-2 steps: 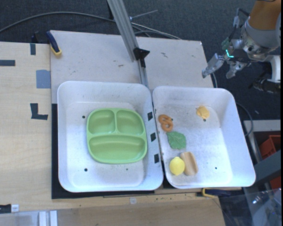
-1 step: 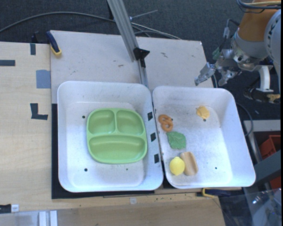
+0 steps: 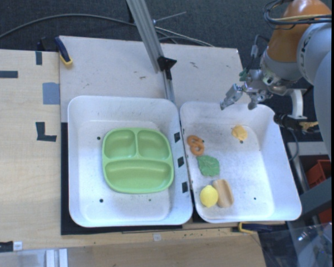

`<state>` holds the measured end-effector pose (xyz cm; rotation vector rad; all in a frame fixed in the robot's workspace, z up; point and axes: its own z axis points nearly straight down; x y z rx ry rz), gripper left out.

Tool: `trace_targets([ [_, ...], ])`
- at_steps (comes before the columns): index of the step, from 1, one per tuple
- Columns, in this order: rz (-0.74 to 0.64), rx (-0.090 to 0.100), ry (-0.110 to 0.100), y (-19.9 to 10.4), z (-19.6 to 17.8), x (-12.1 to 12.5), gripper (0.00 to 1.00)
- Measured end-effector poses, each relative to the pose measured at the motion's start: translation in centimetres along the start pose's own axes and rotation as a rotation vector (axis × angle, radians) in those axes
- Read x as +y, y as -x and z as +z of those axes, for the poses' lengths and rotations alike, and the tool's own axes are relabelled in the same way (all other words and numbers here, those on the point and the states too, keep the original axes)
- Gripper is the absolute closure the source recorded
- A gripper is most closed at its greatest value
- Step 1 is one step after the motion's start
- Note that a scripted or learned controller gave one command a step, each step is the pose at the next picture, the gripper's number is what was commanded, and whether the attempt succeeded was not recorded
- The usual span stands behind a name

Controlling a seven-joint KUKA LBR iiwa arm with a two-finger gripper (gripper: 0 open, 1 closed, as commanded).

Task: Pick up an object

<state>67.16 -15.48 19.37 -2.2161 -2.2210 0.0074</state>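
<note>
Nearest the camera, along the near edge of the right bin (image 3: 278,166), a yellow lemon (image 3: 209,196) lies touching a tan hot-dog bun (image 3: 225,193) on its right. Just beyond them sits a green leaf-shaped piece (image 3: 208,165), and a little farther, close to the bin's left wall, an orange-brown pretzel (image 3: 195,144). Well apart from these four, toward the far right of the same bin, lies a small yellow item (image 3: 239,132) whose exact kind is too small to tell.

Left of that bin, the left bin (image 3: 83,166) holds a light green divided plate (image 3: 137,160) with three compartments, lying flat near the bin's middle.

Reaching in from the right, the grey arm with its orange band (image 3: 300,15) carries the gripper (image 3: 240,98) over the far rim of the right bin. Its two fingers (image 3: 229,99) are spread partway, with a clear gap between them, and nothing lies in that gap. The small yellow item is the closest thing to the fingers, lying nearer the camera than them on the bin floor, not touching either one. The pretzel, leaf, lemon and bun lie farther off, toward the near left of the gripper.

A metal pole (image 3: 150,38) slants down from the far edge to the spot where the two bins meet. On the wooden bench (image 3: 22,160) at the left are several strips of dark tape (image 3: 43,131).
</note>
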Motion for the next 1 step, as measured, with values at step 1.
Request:
trace_targets([
  [1, -0.001, 0.000, 0.000, -0.25, 5.05, 0.86, 0.00],
])
